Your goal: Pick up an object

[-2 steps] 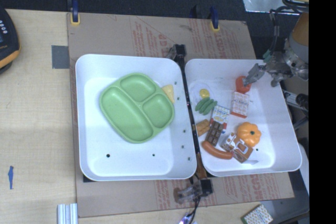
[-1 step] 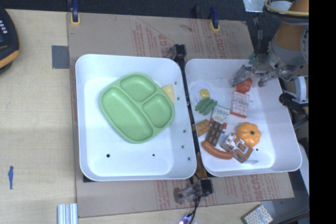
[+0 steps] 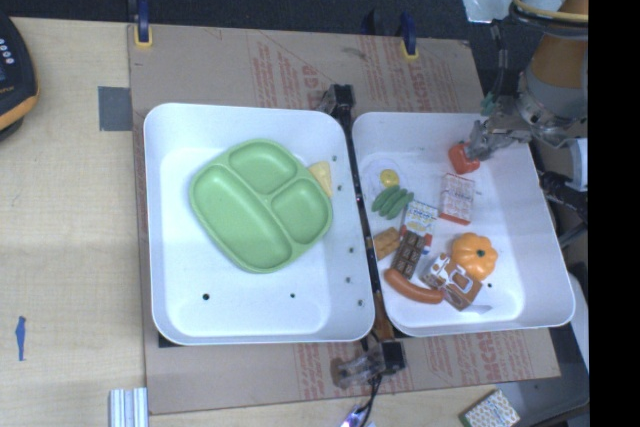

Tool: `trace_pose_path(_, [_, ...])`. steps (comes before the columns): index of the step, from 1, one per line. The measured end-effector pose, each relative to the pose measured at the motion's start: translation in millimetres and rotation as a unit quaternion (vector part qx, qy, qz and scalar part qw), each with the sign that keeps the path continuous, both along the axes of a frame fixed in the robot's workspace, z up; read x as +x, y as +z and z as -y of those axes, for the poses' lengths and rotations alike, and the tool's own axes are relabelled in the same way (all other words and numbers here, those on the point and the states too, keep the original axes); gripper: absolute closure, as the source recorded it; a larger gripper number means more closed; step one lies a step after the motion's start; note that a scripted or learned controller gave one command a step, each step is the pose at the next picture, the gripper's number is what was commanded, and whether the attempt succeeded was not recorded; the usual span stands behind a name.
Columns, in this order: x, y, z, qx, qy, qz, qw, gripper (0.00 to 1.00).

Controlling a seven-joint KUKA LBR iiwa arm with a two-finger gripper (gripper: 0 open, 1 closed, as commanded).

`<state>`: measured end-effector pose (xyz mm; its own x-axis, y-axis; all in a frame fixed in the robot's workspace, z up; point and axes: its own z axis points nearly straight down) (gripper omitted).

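Arm reaching into the right bin from the right, over a small red object.

The left bin (image 3: 170, 215) carries a green divided plate (image 3: 262, 203); the right bin (image 3: 535, 245) holds small toy foods, an orange pumpkin (image 3: 473, 255) among them. The gripper (image 3: 478, 145) sits at the red object (image 3: 462, 157) near the far rim; whether it is apart or clamped, I cannot tell. The object's long axis is too small to judge.

Divided plate (image 3: 262, 205) in the left bin (image 3: 170, 305); toy foods (image 3: 430, 250) clustered in the right bin (image 3: 535, 290) beside it.
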<state>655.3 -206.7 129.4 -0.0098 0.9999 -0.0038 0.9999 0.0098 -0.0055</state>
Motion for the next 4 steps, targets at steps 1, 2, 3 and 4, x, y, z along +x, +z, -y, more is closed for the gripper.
trace_pose_path(1, [0, -2, -2, 0.0014, 0.001, 0.0, 1.0, 0.0])
trace_pose_path(2, [1, -38, -6, 0.0015, -0.001, 0.0, 1.0, 0.0])
trace_pose_path(3, [1, -26, -5, 0.0013, 0.0, 0.0, 1.0, 1.0])
trace_pose_path(4, [1, 69, -160, 0.0035, 0.004, 0.006, 1.0, 1.0])
